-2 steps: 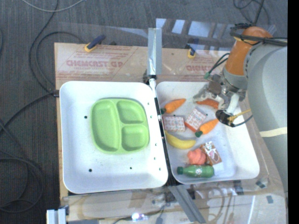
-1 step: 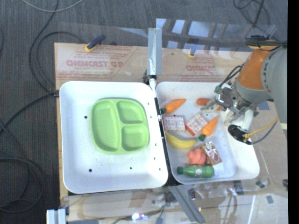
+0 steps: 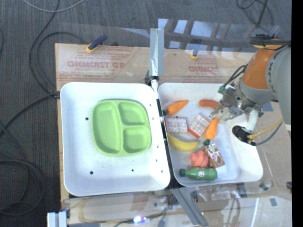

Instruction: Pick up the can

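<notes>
Two carrots (image 3: pixel 176 107) flank the hand (image 3: pixel 223 111).

Can (image 3: pixel 199 125) — seemingly red-white, lying tilted in right bin (image 3: pixel 253 173).

Green tray (image 3: pixel 122 127) glossy plastic; white bins (image 3: pixel 75 174) smooth (matt-looking); bottle (image 3: pixel 199 173) shiny plastic.

Two white bins (image 3: pixel 71 141) (image 3: pixel 246 171); one green divided plate (image 3: pixel 122 126); three carrots (image 3: pixel 177 107) (image 3: pixel 208 103) (image 3: pixel 212 127); one banana (image 3: pixel 182 144); one green bottle (image 3: pixel 199 174); two small printed packets (image 3: pixel 176 125) (image 3: pixel 198 125); one pink-red fruit (image 3: pixel 199 159); one small carton (image 3: pixel 216 156)
</notes>
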`<action>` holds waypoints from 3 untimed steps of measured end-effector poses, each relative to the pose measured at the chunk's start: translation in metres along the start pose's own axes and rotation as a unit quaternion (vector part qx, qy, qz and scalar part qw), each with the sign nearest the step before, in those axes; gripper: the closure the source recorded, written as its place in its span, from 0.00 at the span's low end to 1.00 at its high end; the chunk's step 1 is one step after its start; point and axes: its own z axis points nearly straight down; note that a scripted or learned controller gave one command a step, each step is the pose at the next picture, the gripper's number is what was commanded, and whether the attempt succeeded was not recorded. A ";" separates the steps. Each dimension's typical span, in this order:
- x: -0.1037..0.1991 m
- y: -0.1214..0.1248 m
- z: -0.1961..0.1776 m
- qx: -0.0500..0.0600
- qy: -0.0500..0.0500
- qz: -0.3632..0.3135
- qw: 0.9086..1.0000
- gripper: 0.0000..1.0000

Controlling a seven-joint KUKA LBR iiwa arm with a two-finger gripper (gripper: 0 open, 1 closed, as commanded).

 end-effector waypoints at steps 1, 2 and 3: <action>0.013 0.056 0.017 0.014 -0.005 -0.012 1.000 1.00; 0.041 -0.005 -0.069 -0.003 -0.003 -0.036 0.999 1.00; 0.084 0.019 -0.171 -0.004 -0.004 0.146 0.989 1.00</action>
